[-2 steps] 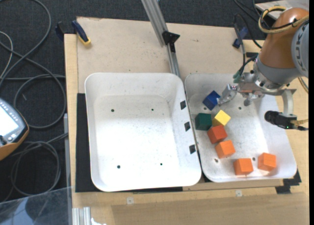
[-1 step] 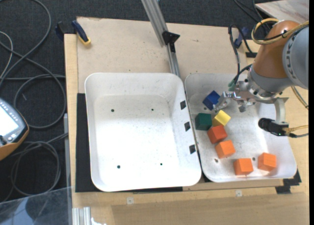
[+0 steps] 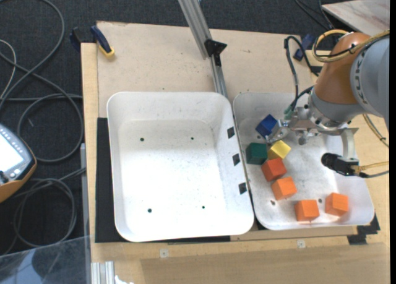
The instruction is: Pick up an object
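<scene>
Grey arm with orange wrist band reaches into right-hand shallow white plastic bin (image 3: pixel 352 218), its two-finger gripper (image 3: pixel 286 127) low beside small blue cube (image 3: pixel 266 125), grip state impossible to judge; green cube (image 3: pixel 257 153), yellow cube (image 3: pixel 279 149) and four orange cubes (image 3: pixel 284 187) lie just below.

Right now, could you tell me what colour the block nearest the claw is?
Blue block, in the camera view.

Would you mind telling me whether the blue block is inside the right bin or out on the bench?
Inside. The blue block sits on the right bin floor near its upper left, beside the gripper, above the green block.
</scene>
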Controlling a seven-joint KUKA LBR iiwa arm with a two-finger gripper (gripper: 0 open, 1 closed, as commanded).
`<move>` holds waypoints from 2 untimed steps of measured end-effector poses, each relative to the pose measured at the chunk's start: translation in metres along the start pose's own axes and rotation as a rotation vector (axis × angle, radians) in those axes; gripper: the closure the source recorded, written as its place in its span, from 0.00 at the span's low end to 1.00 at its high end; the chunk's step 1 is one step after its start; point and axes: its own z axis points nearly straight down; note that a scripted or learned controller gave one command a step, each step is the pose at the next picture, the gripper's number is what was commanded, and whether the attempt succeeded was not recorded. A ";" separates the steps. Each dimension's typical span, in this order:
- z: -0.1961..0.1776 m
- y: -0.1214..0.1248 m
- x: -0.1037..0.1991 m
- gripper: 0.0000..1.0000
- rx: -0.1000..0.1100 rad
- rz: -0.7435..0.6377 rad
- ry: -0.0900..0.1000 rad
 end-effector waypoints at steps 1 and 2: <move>-0.013 0.001 0.000 1.00 -0.005 0.000 0.000; -0.076 -0.003 0.002 1.00 -0.012 -0.001 -0.003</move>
